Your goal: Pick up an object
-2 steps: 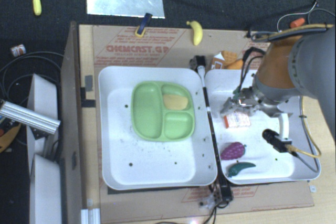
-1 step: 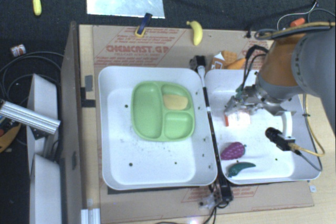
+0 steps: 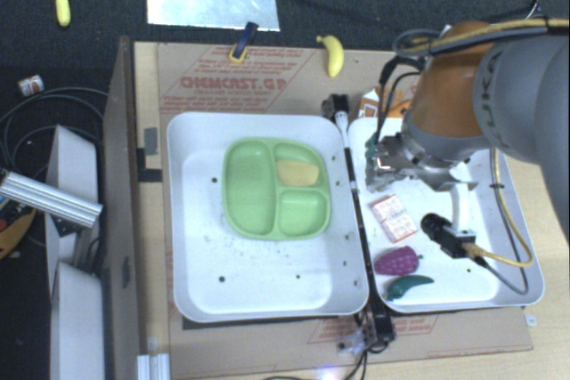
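The gripper (image 3: 385, 163) was hung just above the small red-and-white card (image 3: 393, 218); its grasp state could not be told. A flat card could easily be missed.

Banana (image 3: 333, 56) beyond the bins (image 3: 191, 218)

A bench (image 3: 142, 218) carries a cardboard sheet (image 3: 267, 71) printed with red lettering. Two shallow white bins sit side by side on the cardboard, touching along their inner edges: the left bin (image 3: 191, 280) and the right bin (image 3: 512, 285). A yellow banana (image 3: 333, 55) lies on the cardboard just beyond the bins. Near it, a yellow and blue clamp (image 3: 241, 44) rests at the cardboard's far edge.
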Controlling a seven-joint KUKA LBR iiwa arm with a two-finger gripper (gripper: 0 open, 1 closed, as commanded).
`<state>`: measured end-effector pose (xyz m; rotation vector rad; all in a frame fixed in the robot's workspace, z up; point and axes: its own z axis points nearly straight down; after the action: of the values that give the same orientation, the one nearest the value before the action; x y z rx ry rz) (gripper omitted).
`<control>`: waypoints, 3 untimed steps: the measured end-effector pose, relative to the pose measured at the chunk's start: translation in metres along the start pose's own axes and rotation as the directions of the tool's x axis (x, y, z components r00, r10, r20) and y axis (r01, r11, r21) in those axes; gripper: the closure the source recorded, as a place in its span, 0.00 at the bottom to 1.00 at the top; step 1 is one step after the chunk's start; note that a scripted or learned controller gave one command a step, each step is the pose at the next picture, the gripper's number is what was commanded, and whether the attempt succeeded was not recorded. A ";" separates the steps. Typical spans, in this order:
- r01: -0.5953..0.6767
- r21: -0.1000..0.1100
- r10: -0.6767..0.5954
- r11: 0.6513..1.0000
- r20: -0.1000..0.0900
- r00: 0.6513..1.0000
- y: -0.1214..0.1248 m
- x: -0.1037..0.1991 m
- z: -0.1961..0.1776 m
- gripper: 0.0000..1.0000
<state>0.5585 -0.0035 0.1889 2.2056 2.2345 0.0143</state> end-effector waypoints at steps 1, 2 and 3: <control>-0.010 0.006 0.010 1.000 0.005 1.000 -0.001 -0.006 0.004 0.00; -0.015 -0.001 0.015 1.000 0.009 1.000 0.076 -0.070 0.004 0.00; -0.014 0.010 0.014 1.000 0.006 1.000 0.107 -0.107 0.111 0.00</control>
<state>0.6675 -0.1086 0.0783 2.2235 2.2207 -0.0042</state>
